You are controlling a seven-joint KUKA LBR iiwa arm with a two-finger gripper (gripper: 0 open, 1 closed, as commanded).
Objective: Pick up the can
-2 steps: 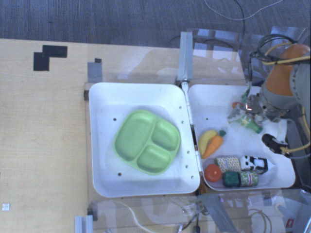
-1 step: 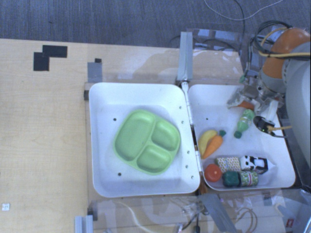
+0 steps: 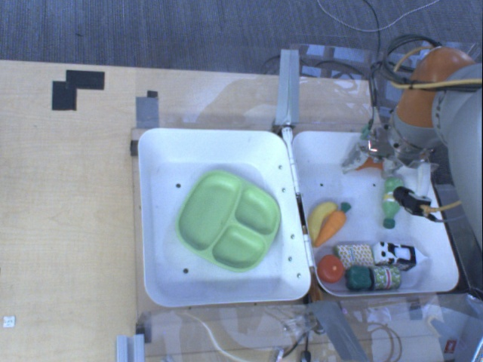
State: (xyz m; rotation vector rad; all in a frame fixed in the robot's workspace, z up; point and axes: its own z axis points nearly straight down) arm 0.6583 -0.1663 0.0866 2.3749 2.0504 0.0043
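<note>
The can [image 3: 355, 255] lies on its side in the right bin [image 3: 445, 274]. The wooden table [image 3: 68, 225] meets grey carpet [image 3: 151, 13]. The gripper [image 3: 367, 157] hovers, its state unclear

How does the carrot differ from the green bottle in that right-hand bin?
The carrot is orange with a green top; the green bottle is green all over. The carrot lies slanted against the banana, mid-bin; the bottle lies farther right, nearer the arm. Both rest in the right bin.

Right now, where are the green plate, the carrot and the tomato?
Green plate [image 3: 229, 219]: camera view, on the ridge between its compartments.
Carrot [image 3: 330, 227]: camera view, middle of its orange body.
Tomato [image 3: 330, 268]: camera view, centre of its red top.
</note>
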